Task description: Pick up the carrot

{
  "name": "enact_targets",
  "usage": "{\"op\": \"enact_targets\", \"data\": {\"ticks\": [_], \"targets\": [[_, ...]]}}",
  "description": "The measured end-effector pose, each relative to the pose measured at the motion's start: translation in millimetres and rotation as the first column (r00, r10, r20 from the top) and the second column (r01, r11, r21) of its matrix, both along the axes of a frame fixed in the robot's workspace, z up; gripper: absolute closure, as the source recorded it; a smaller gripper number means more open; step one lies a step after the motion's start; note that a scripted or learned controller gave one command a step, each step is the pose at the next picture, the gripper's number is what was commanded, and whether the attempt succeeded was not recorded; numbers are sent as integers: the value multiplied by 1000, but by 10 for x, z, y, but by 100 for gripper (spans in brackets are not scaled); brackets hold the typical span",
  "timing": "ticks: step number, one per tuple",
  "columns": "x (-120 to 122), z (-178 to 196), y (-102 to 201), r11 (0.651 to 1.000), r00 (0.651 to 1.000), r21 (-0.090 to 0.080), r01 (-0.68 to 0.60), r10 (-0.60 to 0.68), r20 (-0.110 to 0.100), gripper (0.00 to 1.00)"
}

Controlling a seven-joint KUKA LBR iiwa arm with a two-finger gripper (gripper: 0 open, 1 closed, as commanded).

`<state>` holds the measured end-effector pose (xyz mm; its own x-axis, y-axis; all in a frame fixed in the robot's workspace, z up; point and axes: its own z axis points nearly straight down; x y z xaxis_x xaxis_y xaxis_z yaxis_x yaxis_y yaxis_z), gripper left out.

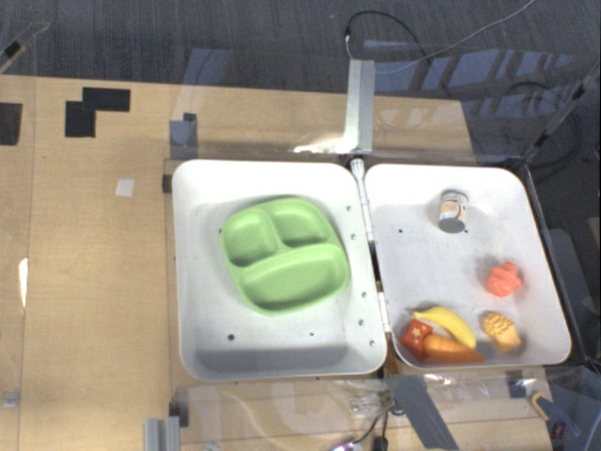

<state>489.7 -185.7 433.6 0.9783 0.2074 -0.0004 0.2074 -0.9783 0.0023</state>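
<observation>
Carrot (453, 349) lies flat at the front edge of the right bin (413, 252), orange, long axis running roughly w/ that front wall. All else placed relative to the carrot:

- red toy item (413, 337): touching its left end, in the bin's front-left corner.
- banana (447, 324): just behind it, touching or nearly so, slanted.
- bumpy yellow-tan item (500, 330): just to its right, small gap, can't tell what it is.
- pink-red lumpy item (505, 279): farther back & right, apart.
- small can (454, 210): well behind, upright, near the bin's back.
- left bin (202, 346): to the carrot's left, across the divider; green 3-compartment plate (285, 254) sits in it, well apart from the carrot.

Claw state: can't tell.
</observation>
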Motion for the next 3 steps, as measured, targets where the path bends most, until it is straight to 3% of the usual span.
{"op": "enact_targets", "data": {"ticks": [1, 2, 3], "targets": [[39, 86, 11, 1000, 1000, -3, -13, 13, -3, 100], [565, -10, 148, 942, 942, 1, -335, 335, -2, 100], [1146, -396, -164, 1000, 1000, 2, -6, 6, -3, 100]]}}
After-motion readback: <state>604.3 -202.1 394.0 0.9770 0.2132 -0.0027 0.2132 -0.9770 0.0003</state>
